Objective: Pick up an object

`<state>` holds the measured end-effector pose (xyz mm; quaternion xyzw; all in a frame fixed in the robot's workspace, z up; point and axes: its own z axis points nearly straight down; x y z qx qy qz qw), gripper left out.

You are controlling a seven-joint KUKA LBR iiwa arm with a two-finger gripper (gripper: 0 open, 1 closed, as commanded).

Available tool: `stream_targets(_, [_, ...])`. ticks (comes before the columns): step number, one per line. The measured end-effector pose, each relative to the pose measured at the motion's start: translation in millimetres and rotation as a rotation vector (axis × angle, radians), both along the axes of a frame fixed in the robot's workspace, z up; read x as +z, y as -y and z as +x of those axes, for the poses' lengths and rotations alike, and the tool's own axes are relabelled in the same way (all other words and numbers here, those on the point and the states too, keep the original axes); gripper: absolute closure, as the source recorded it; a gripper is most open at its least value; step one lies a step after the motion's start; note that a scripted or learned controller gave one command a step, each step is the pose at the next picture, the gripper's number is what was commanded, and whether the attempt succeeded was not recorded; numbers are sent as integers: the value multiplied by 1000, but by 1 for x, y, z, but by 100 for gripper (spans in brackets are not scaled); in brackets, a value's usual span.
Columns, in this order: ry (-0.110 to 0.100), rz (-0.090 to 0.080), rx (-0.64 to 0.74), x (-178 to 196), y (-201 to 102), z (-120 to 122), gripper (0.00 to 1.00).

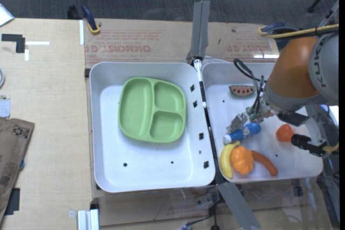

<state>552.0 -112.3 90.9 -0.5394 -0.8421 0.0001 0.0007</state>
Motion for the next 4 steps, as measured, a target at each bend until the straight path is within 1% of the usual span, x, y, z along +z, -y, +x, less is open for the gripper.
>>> stream_targets(1, [-1, 0, -48, 0, -13, -36, 0])
stream_targets(2, [1, 1, -248, 0, -13, -74, 0])
stream_targets(3, [3, 1, -251, 8, -12, -73, 100])
stream_targets(4, [2, 1, -251, 8, -12, -73, 0])
